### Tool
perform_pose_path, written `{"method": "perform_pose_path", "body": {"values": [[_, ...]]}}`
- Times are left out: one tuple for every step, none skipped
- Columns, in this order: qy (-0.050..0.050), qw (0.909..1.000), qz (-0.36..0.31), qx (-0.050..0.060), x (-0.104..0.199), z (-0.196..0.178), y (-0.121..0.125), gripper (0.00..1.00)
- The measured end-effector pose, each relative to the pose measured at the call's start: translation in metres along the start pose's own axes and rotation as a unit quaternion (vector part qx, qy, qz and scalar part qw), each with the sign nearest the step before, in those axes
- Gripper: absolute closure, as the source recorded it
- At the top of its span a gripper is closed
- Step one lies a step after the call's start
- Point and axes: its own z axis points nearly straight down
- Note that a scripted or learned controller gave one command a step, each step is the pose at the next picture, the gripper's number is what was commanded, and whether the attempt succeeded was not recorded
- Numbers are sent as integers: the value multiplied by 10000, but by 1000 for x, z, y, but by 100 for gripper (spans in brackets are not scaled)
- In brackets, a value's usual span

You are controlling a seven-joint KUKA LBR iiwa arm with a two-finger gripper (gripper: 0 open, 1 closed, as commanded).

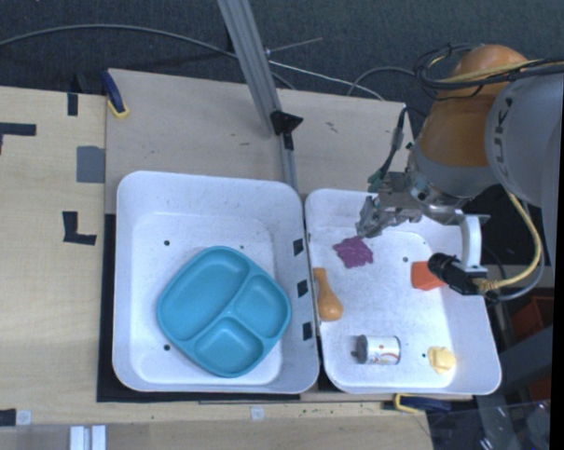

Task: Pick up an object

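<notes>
Camera view from above: a purple object (355,251) is seen lying on the floor of the right bin (463,362), in its upper left part, just below and left of the gripper (372,221). The gripper is hung over that corner of the bin, its dark fingers pointed down toward the purple object; nothing is seen held between them, and how far they are parted cannot be told. In the same bin, an orange pear-shaped piece (326,296) is placed near the left wall, an orange-red block (423,276) toward the right, a small white can (377,349) with a dark end on its side near the front, and a little yellow item (441,359) beside it. The can's label cannot be read. In the left bin (131,259), 1 blue divided plate (224,310) with 3 compartments is held.
</notes>
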Motion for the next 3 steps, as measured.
{"method": "perform_pose_path", "body": {"values": [[-1, 10000, 4, 6, 44, 0, 9, 100], [-5, 10000, 6, 10, 92, 11, 20, 100], [-3, 10000, 2, 11, 148, 19, 23, 100]]}}
